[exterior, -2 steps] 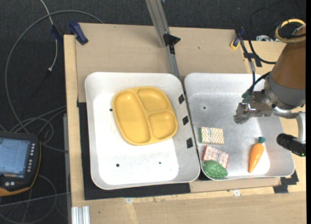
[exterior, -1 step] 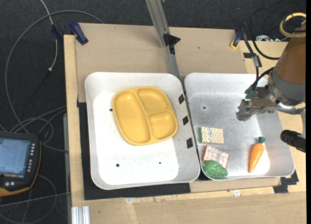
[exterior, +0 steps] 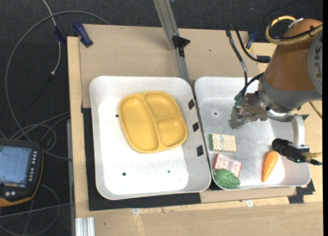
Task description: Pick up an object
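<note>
2 white bins [exterior: 148, 184], matt plastic with a fine speckled texture. Yellow divided tray [exterior: 152, 121]: smooth plastic, slight sheen. Bench top [exterior: 128, 50]: bare, matt wood; carrot [exterior: 269, 166] glossy orange plastic.

Arm [exterior: 294, 71]: a broad orange band over a grey wrist section, casing smooth and rounded. Black cables run along the upper side, with a yellow loop near the top. Gripper [exterior: 240, 120]: dull grey metal, blocky, with a small black fitting on its flank. A white bracket hangs below the wrist.
</note>
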Motion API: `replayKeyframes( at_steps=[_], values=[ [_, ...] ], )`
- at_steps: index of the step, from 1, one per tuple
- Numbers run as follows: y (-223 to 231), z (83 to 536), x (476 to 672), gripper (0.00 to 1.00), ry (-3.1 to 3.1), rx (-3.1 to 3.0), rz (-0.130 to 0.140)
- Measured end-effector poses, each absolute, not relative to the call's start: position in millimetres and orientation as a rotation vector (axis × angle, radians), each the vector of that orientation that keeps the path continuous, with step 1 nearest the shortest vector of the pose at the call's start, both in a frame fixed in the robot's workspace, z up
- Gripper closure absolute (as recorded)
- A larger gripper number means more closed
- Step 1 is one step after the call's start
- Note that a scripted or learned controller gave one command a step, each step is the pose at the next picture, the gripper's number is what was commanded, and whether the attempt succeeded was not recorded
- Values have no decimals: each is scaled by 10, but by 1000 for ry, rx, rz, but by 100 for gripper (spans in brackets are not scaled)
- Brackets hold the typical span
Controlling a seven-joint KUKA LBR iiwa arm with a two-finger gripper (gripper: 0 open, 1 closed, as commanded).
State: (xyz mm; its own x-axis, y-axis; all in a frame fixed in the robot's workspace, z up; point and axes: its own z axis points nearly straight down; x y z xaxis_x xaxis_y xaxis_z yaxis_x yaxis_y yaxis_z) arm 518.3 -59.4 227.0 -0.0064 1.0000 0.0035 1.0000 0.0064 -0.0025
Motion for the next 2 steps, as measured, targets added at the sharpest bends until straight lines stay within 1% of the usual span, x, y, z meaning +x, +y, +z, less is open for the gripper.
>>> replayKeyframes(
  at_steps=[1,2],
  values=[
    [-109,2354,5273,100,-2228,-2213,-4],
    [416,2253,5340,100,-2227,-2213,-2]
  ],
)
